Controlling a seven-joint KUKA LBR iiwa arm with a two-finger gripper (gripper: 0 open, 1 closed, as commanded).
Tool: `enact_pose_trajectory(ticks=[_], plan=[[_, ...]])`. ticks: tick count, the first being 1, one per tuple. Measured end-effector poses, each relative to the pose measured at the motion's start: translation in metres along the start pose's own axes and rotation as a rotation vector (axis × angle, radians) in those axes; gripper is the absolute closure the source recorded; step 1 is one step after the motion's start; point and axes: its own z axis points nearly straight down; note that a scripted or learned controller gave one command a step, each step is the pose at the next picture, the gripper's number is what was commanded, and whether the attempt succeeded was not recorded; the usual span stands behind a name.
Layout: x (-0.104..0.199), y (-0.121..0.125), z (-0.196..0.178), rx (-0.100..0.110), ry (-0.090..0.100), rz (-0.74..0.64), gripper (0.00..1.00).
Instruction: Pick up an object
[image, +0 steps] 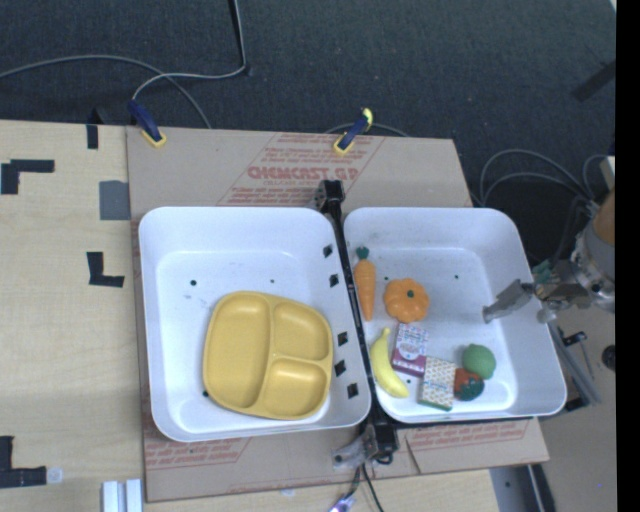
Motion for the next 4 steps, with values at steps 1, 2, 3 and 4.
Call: enact_pose_trajectory(ticks=[1,2,3,4], plan=[[0.027,-0.012,0.128,-0.008,-0.002,0.002,0.00],[0.028,-0.010,0.117,-0.016,-0.004,-0.001,1.00],[0.052,-0.015,0.045,-0.001,0.000,-0.001,1.00],[0.052,-0.015,0.046,0.000,0.001,-0.001,0.00]])
